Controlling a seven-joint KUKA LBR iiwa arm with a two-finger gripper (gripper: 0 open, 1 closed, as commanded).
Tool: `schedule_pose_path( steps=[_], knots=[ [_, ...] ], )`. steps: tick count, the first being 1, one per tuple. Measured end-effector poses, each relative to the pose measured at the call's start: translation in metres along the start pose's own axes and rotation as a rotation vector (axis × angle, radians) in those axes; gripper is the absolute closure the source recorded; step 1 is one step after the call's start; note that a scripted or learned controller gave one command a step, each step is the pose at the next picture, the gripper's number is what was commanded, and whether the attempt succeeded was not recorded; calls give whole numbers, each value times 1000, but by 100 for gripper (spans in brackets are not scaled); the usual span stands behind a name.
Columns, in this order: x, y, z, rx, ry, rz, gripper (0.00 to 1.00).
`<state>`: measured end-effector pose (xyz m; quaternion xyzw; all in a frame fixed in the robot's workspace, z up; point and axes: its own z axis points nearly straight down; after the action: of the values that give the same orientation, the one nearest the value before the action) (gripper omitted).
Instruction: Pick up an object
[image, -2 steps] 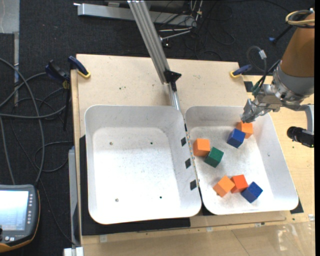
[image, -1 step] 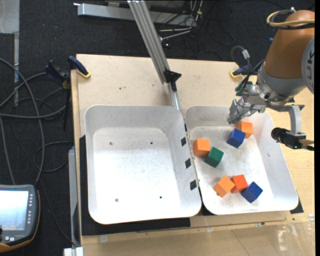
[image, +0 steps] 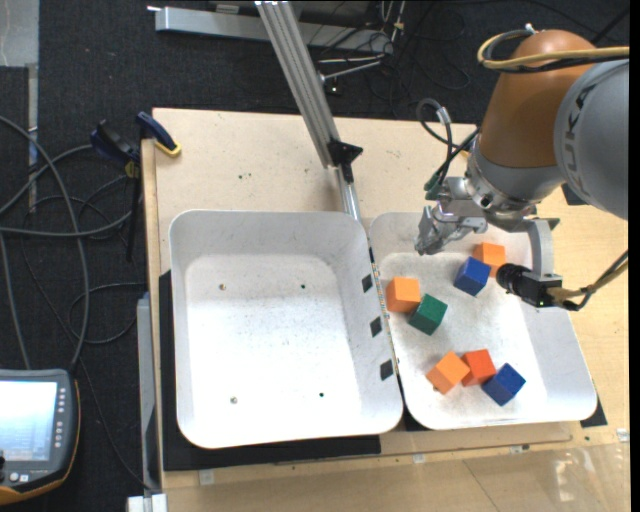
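Dark carpet with cables, tan bench (image: 260, 160), two white bins, fingers (image: 432, 238) apparently narrow, holding nothing

Matt white plastic bins (image: 270, 235) on pale wooden bench (image: 250, 160).

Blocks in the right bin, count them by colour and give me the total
Orange blocks: 3
Blue blocks: 2
Green block: 1
Red block: 1
Total: 7
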<state>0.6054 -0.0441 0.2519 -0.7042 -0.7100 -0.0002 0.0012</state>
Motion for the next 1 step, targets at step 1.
schedule_pose_path(
  steps=[1],
  knots=[
    [56,-13,2,0,0,-1,100]
  ],
)
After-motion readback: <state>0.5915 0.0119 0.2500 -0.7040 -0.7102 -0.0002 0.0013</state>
